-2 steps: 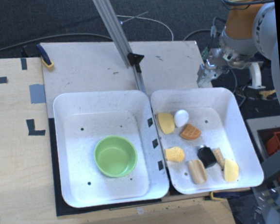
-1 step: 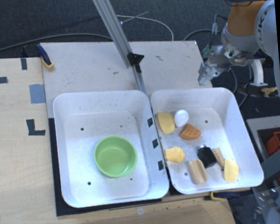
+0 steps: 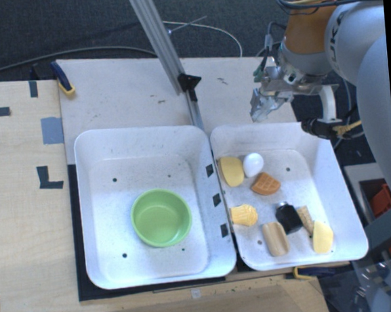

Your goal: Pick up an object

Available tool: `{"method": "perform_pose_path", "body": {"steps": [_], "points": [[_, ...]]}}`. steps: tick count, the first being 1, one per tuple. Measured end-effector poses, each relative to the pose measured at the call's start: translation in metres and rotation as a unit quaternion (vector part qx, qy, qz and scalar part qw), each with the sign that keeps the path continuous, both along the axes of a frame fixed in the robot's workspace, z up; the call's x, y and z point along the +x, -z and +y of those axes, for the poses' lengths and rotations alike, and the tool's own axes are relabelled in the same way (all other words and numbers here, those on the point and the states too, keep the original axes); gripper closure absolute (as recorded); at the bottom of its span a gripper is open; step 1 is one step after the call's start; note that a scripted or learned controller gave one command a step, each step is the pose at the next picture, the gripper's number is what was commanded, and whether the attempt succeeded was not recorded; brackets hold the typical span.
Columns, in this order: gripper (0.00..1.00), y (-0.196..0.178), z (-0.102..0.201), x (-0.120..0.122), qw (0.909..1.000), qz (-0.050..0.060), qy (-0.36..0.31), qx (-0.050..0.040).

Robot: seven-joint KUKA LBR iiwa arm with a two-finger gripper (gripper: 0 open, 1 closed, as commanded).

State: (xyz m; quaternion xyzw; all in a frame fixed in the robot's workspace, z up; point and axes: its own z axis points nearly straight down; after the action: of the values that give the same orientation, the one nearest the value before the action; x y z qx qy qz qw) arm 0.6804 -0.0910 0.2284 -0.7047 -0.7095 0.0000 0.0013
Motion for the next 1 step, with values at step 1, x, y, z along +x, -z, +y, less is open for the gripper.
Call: {"method": "perform_pose_path", "body": {"steps": [1], "points": [[1.0,-0.0087,0.0501,-0.0031,1.0,0.0,0.0,-0.0001]]}}
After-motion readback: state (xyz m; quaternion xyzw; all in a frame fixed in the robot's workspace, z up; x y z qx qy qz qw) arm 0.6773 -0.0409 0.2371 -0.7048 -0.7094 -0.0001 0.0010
